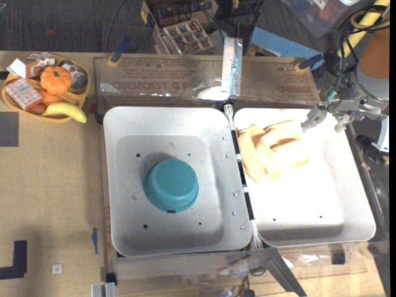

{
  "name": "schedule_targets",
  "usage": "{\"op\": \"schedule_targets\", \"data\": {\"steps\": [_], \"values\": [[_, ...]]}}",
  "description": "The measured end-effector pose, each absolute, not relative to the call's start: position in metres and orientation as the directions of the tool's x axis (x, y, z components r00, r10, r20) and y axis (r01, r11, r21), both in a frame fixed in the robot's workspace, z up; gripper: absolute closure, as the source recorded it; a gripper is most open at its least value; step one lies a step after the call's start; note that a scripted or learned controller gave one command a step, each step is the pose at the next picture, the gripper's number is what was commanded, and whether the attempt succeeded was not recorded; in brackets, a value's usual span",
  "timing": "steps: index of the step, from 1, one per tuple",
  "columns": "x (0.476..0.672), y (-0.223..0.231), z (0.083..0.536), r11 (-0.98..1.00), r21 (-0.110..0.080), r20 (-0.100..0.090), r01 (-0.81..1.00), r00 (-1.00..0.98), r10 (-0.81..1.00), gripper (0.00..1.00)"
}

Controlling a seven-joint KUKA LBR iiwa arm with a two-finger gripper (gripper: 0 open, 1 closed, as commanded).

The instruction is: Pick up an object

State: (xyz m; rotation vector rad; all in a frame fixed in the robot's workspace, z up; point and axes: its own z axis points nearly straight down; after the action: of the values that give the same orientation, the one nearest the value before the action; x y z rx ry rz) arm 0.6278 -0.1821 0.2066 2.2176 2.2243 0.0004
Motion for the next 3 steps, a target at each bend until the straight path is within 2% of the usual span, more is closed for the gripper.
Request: {"op": "schedule_targets", "data": {"steps": [1, 2, 3], "values": [[0.633, -0.151, 0.097, 0.138, 0.006, -0.003, 0.99, -0.138, 0.99, 0.0], [0.641, -0.135, 0.091, 0.273, 0.01, -0.007, 0.962, -0.273, 0.962, 0.0], [0.642, -0.135, 0.103, 0.272, 0.015, -0.007, 0.962, -0.271, 0.962, 1.0]]}}
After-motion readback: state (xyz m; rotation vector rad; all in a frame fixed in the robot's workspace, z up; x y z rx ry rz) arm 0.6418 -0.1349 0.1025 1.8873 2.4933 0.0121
